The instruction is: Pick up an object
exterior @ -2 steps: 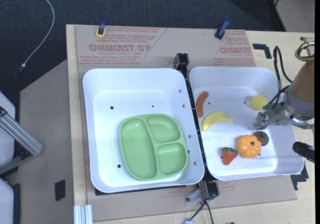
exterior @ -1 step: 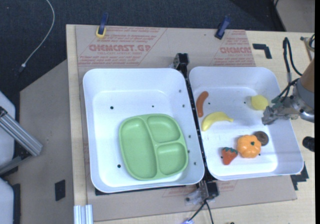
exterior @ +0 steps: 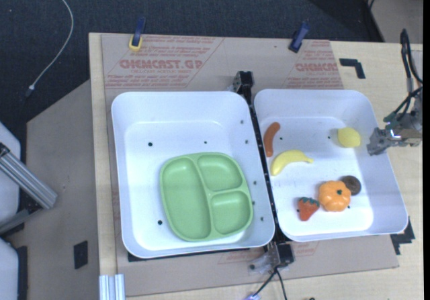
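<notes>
In the right shallow white plastic bin lie a small rounded yellow lemon-like toy, a curved yellow toy banana, a reddish-orange sausage, an orange pumpkin, a small red strawberry and a brown disc half hidden behind the pumpkin. The metal claw sits at the bin's right rim, just beside the lemon-like toy, holding nothing visible; it is too small and blurred to tell how wide it stands.

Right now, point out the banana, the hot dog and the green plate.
banana (exterior: 290,160), camera view, middle of its curve
hot dog (exterior: 271,138), camera view, middle of its length
green plate (exterior: 183,188), camera view, floor of its biggest compartment
</notes>
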Robot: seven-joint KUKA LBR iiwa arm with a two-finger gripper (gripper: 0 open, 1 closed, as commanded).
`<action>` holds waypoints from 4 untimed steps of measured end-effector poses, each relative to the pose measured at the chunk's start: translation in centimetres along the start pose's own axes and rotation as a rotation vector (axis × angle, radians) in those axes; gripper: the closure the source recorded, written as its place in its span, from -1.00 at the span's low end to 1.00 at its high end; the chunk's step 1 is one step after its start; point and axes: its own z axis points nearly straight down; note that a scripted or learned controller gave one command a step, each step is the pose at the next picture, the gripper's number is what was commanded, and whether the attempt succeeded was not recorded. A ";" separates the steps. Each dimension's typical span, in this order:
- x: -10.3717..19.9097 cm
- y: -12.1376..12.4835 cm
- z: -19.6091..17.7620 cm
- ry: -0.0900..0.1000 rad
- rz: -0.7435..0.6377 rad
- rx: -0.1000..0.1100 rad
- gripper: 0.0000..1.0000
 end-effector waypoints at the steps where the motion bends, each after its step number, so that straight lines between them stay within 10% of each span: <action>1: 0.3 -0.4 -6.2 0.000 -0.001 -0.002 1.00; 4: 15.6 4.6 -4.0 0.004 -0.004 0.004 1.00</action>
